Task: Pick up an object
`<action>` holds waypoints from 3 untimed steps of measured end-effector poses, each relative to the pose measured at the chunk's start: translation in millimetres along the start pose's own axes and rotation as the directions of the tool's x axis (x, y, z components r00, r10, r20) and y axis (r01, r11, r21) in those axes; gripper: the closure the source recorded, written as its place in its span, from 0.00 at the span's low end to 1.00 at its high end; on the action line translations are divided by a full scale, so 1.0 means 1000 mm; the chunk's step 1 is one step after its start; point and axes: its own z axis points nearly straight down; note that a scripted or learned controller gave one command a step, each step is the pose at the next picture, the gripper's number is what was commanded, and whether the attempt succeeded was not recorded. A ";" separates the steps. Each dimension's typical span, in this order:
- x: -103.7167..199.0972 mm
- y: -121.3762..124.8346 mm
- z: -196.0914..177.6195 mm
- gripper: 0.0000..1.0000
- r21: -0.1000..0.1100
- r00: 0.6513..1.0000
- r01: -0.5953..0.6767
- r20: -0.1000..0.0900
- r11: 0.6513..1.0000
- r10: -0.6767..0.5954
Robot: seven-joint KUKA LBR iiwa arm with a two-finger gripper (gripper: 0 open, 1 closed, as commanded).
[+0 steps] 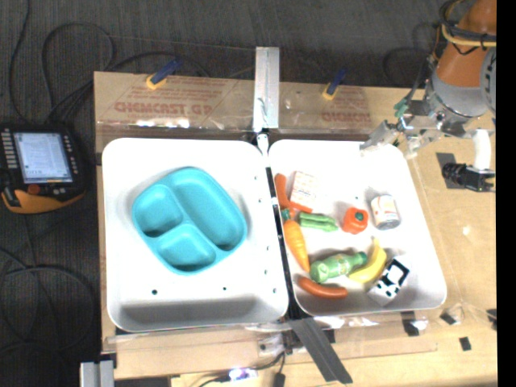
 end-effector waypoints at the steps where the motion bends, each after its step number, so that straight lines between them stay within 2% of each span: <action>1: -0.013 -0.059 0.118 0.00 0.008 0.990 -0.143 -0.011 0.990 0.143; 2: -0.014 -0.059 0.108 1.00 0.003 0.990 -0.142 -0.006 0.990 0.142; 3: 0.034 -0.043 0.003 1.00 -0.001 1.000 0.005 0.000 1.000 -0.005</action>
